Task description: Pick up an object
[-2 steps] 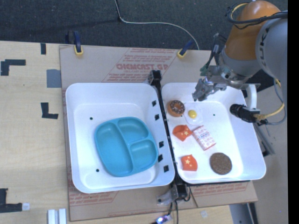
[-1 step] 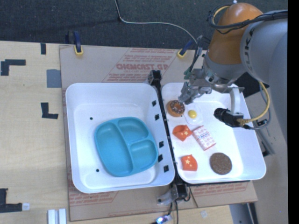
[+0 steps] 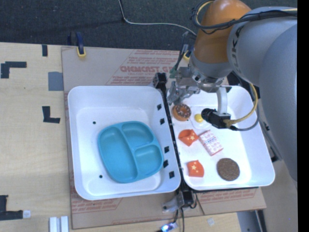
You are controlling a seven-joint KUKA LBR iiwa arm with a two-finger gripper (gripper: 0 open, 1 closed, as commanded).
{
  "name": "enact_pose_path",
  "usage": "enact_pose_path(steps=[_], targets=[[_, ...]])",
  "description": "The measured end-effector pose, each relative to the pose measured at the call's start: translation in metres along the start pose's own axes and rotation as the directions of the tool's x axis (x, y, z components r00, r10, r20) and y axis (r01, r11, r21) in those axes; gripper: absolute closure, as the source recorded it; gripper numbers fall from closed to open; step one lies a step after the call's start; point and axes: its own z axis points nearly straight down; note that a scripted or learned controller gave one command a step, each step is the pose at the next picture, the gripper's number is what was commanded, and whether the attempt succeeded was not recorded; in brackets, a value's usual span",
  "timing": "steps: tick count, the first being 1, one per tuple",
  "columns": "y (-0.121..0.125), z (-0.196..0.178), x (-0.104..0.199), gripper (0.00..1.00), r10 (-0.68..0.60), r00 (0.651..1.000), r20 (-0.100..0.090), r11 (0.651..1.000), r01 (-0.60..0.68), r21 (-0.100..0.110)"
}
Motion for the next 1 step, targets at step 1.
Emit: enact_pose_path(steps=[1], targets=[[-0.0053,0.0114,0.0609,1.0,0.001,1.0,0.001,1.0,-0.001,0.003]])
